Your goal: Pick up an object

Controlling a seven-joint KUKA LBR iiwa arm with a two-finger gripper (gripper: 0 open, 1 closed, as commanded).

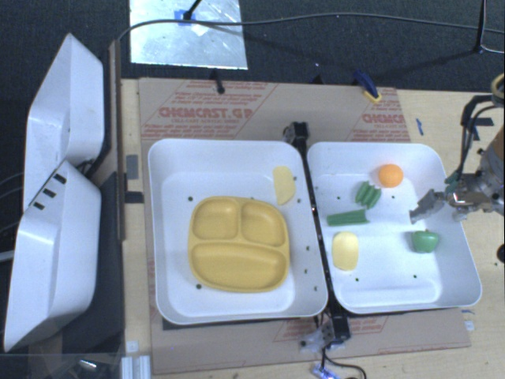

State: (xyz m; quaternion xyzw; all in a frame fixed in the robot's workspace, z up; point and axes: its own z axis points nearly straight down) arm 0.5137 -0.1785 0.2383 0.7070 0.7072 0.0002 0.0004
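From above, two shallow white bins sit side by side on a sheet of printed cardboard that covers the bench. The left bin (170,235) holds a yellow divided plate (238,243) with three compartments, lying flat toward the centre of that bin, and a small pale yellow slice (284,185) resting near the bin's upper right corner, just beyond the plate and apart from it. The right bin (394,294) holds five small toys: an orange ball (390,175) in its upper middle, a ribbed green piece (367,194) just below and left of the ball, a long green stick (347,218) lying almost level beneath that, a pale yellow oval (346,251) at the lower left, and a green pepper-like toy (425,242) at the right side. The arm enters from the right edge of the frame, and its gripper (424,204) hangs over the right part of the right bin, just above the green pepper-like toy in the picture and to the right of the ball. Nothing is visible between its fingers; whether they are spread or closed cannot be made out at this angle.
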